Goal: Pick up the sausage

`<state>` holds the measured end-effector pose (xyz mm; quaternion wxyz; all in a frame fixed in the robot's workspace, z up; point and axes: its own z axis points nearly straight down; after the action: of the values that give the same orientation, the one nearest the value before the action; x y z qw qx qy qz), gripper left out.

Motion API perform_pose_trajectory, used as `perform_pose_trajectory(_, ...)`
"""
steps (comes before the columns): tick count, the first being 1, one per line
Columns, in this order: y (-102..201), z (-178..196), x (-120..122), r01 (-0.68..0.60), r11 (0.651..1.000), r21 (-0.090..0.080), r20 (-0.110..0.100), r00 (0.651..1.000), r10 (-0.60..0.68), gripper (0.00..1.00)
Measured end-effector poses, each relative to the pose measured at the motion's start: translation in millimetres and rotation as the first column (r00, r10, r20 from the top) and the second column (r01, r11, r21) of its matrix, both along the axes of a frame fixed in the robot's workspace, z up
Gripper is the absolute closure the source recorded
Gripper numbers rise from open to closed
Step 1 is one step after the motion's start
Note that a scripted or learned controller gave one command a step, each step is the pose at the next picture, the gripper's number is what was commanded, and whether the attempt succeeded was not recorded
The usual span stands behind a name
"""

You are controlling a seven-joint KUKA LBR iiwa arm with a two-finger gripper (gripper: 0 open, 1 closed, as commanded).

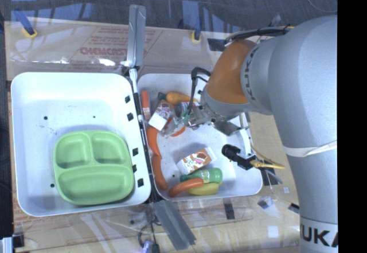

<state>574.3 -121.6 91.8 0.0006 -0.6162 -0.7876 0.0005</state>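
The gripper (186, 117) hangs low in the right bin (243, 191), amid the clutter; its finger state cannot be told. The sausage (155, 157) lies along the bin's left wall, just beside it. Approach step: next, shift over it and descend.

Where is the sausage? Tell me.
The long orange-red sausage lies along the left wall of the right white bin, left of the small printed carton.

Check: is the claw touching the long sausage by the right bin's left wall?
Apart. In the camera view the claw sits over the clutter in the bin's upper middle, and white bin floor shows between it and the sausage along the left wall.
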Motion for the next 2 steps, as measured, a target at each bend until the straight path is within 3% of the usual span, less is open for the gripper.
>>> perform_pose_trajectory(1,-9.5,14.2,36.4,0.154,0.988,-0.001,-0.001,0.988,-0.154,0.0)
perform_pose_trajectory(2,15.7,-1.2,16.0,0.415,0.91,-0.003,-0.006,0.91,-0.415,0.0)
